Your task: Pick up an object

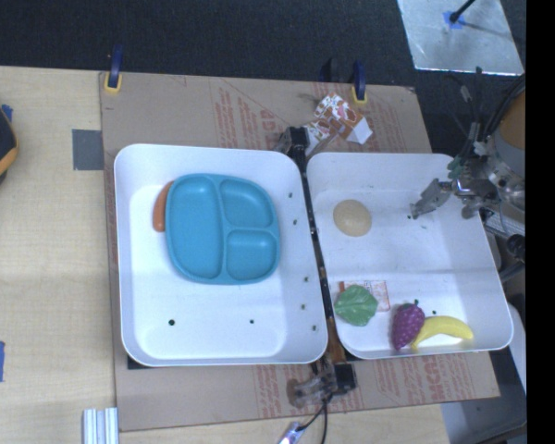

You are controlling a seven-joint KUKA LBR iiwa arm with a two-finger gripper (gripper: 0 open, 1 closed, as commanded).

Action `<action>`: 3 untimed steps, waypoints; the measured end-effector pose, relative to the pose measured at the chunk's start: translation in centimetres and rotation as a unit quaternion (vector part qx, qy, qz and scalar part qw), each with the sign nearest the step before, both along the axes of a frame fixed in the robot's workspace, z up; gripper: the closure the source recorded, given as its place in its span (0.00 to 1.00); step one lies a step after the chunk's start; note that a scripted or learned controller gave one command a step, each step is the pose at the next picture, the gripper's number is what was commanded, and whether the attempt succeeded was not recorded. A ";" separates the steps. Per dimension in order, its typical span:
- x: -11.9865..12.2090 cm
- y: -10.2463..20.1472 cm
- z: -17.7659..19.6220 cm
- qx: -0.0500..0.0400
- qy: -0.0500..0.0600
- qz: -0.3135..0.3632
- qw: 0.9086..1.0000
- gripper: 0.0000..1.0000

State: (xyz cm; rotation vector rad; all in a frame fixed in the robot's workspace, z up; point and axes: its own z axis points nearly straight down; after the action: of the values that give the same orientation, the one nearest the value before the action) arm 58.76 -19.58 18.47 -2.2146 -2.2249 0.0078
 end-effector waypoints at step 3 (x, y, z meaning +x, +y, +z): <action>6.9 3.2 7.5 0.001 -0.002 0.000 1.000 1.00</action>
State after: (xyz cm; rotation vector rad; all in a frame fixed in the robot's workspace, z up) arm 65.66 -16.39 25.95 -2.2154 -2.2256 0.0009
